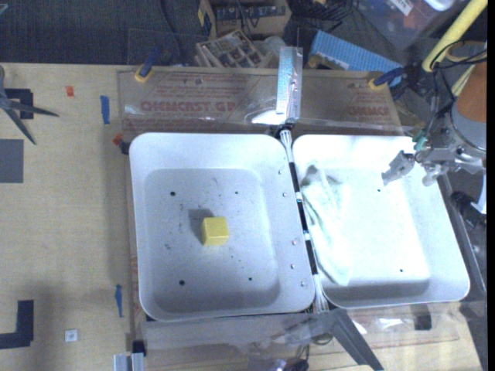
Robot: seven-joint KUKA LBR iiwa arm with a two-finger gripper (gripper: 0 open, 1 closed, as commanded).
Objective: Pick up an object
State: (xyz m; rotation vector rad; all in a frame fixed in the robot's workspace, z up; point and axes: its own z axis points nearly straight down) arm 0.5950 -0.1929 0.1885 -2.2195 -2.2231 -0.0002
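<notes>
Camera view from above: two white bins side by side; one yellow block lies mid-floor in the left bin. Right of it, the gripper hovers over the right bin, fingers spread, gripping nothing.

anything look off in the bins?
Mostly fine. The yellow block sits alone in the left bin. Odd bit: a crumpled clear plastic sheet lies bunched against the right bin's left side.
</notes>
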